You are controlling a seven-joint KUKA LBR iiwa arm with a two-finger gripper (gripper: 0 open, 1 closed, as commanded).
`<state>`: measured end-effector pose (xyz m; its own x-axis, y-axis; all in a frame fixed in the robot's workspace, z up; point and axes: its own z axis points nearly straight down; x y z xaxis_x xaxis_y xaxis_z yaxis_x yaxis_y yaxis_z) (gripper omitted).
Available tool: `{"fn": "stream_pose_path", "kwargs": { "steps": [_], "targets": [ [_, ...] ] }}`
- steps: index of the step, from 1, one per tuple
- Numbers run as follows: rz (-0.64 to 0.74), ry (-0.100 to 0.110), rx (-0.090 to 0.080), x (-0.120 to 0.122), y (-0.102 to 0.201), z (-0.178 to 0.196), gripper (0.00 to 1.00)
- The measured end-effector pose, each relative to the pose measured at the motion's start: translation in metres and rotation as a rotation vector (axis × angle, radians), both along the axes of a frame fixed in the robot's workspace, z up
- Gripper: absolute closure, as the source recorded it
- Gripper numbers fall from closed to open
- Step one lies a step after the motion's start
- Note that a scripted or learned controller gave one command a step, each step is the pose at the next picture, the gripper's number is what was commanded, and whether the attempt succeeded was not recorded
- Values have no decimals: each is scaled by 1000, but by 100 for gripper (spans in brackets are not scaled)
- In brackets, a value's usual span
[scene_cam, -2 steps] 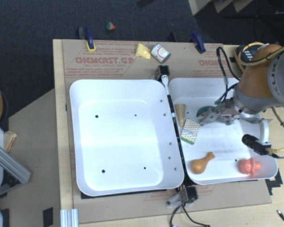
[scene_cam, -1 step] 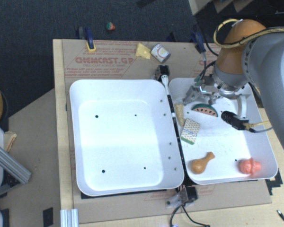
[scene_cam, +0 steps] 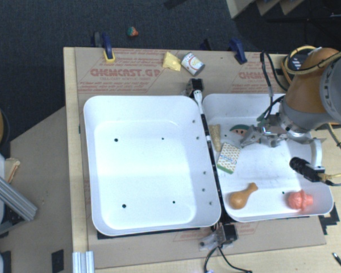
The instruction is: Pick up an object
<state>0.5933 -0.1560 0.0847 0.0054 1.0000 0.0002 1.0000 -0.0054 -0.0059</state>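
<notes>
Near the right bin's (scene_cam: 273, 212) front edge: toy drumstick (scene_cam: 242, 195), pink lump (scene_cam: 299, 200) at the front right corner. Farther back, patterned packet (scene_cam: 228, 157) against the left wall. Beyond, gripper (scene_cam: 245, 136), fingers spread, nothing between them, beside a small dark-green piece (scene_cam: 237, 132).

White bins (scene_cam: 142, 112); tan drumstick (scene_cam: 242, 195); pink lump (scene_cam: 299, 200); green-patterned packet (scene_cam: 228, 157); orange-banded grey arm (scene_cam: 312, 95); blue clamps (scene_cam: 107, 46).

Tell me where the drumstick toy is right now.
The drumstick toy lies in the right bin near its front edge, below the small patterned packet and left of the pink toy.
</notes>
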Motion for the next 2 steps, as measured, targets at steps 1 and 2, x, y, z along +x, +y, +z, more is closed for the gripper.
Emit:
{"fn": "stream_pose_path", "kwargs": {
  "steps": [1, 2],
  "targets": [
    [10, -12, -1, 58, 44, 1, 0],
    [4, 1, 2, -3, 61, 0, 0]
  ]
}}
